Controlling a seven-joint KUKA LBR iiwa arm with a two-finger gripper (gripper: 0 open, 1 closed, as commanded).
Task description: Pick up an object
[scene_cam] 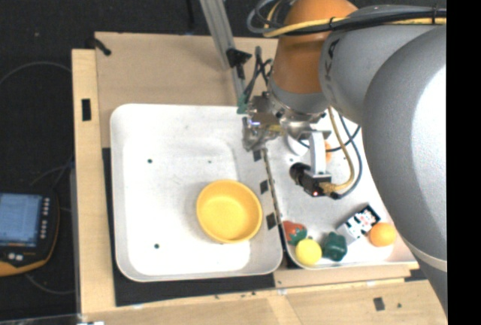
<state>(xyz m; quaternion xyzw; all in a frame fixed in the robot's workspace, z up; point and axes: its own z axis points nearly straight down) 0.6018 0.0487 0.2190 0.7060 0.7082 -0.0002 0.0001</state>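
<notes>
A yellow bowl (pixel 228 211) sits upright in the left bin (pixel 150 165), near its front right corner. My gripper (pixel 255 137) hangs below the orange wrist band, over the divide between the two bins, behind the bowl and apart from it. In the front of the right bin (pixel 353 262) lie a yellow ball (pixel 308 251), a dark green piece (pixel 334 247), a small red and green piece (pixel 293 230), an orange ball (pixel 382 235) and a white box with dark marks (pixel 359 220). I see nothing held in the gripper.
The grey arm covers most of the right bin. A black part with cables (pixel 310 180) hangs beside the wrist. A metal rail (pixel 214 7) slants in from the top. A handheld controller (pixel 26 229) lies off the bench at left.
</notes>
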